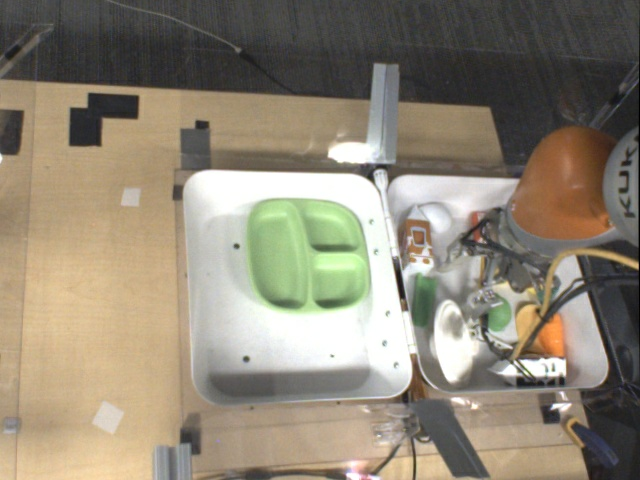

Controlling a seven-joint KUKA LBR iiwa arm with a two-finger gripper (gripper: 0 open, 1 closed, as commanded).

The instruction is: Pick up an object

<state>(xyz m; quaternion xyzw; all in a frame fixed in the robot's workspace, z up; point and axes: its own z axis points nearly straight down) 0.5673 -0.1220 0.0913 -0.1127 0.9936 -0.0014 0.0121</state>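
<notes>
Orange-banded arm looms over the right bin — gripper down among clutter, perhaps touching the white cup — opening impossible to tell.

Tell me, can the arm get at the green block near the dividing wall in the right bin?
Probably yes. The green block lies uncovered on the right bin floor, just left of the pincer. The wall close on its left and the white cup below leave little room for the fingers.

Dark carpet floor beyond wooden bench
</notes>
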